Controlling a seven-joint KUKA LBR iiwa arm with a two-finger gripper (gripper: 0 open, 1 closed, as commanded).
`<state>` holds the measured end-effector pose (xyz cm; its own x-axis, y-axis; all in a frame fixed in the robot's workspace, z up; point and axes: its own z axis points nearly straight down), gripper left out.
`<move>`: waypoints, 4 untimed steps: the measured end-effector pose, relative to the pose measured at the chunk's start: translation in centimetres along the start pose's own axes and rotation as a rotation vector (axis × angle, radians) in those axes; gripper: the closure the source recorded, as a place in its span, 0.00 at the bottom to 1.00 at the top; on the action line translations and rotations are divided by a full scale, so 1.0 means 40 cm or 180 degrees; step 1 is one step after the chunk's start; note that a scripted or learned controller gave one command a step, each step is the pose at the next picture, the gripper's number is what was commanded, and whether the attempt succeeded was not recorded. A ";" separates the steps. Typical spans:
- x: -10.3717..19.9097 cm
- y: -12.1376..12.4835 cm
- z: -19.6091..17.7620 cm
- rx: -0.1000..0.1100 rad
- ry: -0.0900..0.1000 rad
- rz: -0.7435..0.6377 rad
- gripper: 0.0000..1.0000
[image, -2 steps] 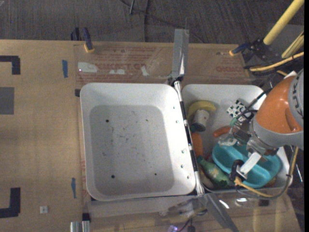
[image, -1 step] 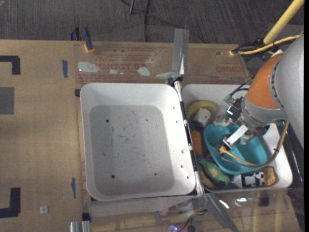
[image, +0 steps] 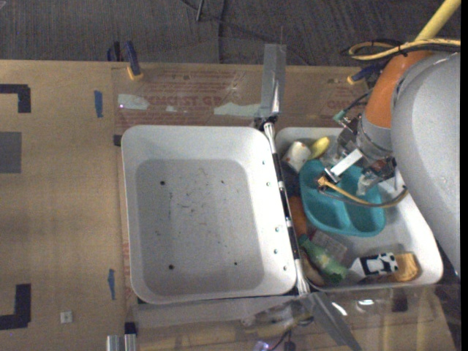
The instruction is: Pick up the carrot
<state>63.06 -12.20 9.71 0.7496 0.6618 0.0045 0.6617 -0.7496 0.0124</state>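
Claw [image: 356,172] hangs over the teal plastic bowl [image: 344,214] in the crowded right white bin [image: 428,251]; can't tell its opening. Orange carrot [image: 296,216] hugs the bin's left wall.

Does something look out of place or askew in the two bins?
Yes. The carrot is wedged along the right bin's left wall, partly hidden under the tilted teal bowl. The toys crowd together there, some overlapping.
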 end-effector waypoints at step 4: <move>-0.028 -0.077 0.007 -0.0002 0.0005 0.1407 0.00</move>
<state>60.18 -10.65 9.39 0.9607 0.2774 0.0111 0.2773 -0.9607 0.0095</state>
